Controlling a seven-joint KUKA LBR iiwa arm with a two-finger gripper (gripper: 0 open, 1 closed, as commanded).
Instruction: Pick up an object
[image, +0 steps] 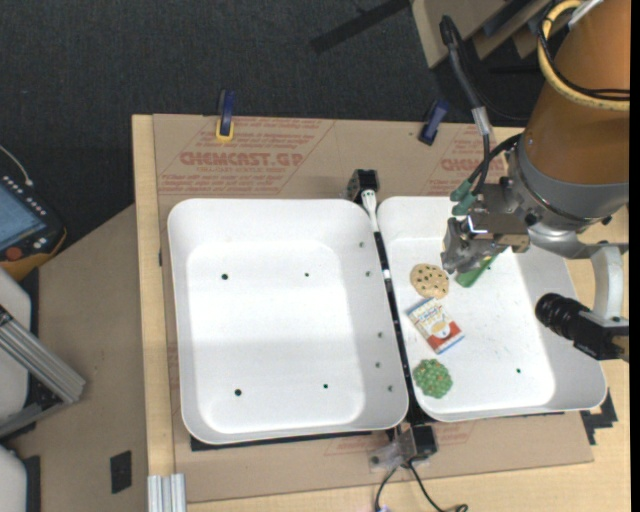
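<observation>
over the right bin (560, 395), your gripper (462, 258) hangs low near the back of the tray, and you cannot tell from this angle whether it is grasping anything. a green object (478, 270) pokes out just beside its tip, touching or partly under it. toward the front, you see a round speckled cookie (429, 279), then a small white and red packet (435, 325), then a green bumpy ball (433, 377), lined up along the bin's left side. left bin (270, 320) sits alongside, on the cardboard sheet (160, 160).
</observation>
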